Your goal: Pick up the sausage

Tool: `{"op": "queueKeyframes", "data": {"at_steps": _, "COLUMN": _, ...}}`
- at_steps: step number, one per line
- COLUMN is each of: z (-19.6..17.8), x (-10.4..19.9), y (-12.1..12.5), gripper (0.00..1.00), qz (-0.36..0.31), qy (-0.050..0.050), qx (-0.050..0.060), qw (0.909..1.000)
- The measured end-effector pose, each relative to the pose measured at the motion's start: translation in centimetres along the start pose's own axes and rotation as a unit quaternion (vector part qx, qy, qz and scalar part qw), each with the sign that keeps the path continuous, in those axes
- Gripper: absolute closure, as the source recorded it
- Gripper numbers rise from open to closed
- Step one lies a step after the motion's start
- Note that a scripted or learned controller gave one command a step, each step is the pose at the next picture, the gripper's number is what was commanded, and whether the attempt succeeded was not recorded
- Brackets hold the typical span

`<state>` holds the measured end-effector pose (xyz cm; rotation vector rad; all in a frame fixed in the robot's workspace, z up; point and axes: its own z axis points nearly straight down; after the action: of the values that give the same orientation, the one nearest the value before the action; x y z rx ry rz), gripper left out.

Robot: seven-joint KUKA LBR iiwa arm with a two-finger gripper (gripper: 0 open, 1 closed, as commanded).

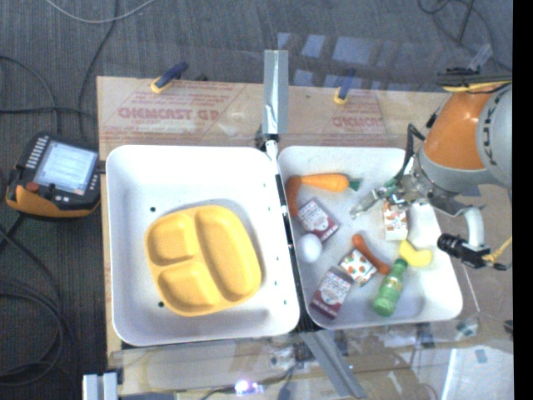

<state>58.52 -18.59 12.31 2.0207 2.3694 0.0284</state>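
Sausage (371,253), a short glossy orange-red link, lay near the right bin's (450,307) middle, beside a small carton (356,267). We saw the compartmented yellow plastic tray (204,259) in the left bin (125,190). The gripper (385,195) hovered near the right bin's far edge; its grip we could not tell.

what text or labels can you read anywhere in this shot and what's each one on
"CHEMCAST GP", red print, seen reversed: on the sheet under the bins, upper left.
Red print on the sheet's upper right: too blurred to read.
Small cartons in the right bin: printing too small.
Pendant screen: unreadable.
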Motion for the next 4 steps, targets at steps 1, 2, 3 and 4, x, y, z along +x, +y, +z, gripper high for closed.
{"op": "queueKeyframes", "data": {"at_steps": 1, "z": 0.4, "x": -0.3, "y": -2.1, "gripper": 0.0, "qz": -0.019, "qy": -0.004, "qx": -0.013, "qw": 0.9997}}
{"op": "queueKeyframes", "data": {"at_steps": 2, "z": -0.5, "x": -3.8, "y": -0.7, "gripper": 0.0, "qz": -0.123, "qy": -0.001, "qx": 0.006, "qw": 0.9924}}
{"op": "queueKeyframes", "data": {"at_steps": 3, "z": 1.0, "x": 0.6, "y": -0.6, "gripper": 0.0, "qz": -0.165, "qy": -0.009, "qx": -0.006, "qw": 0.9863}}
{"op": "queueKeyframes", "data": {"at_steps": 4, "z": 1.0, "x": 2.9, "y": -5.9, "gripper": 0.0, "qz": -0.151, "qy": -0.017, "qx": -0.017, "qw": 0.9883}}
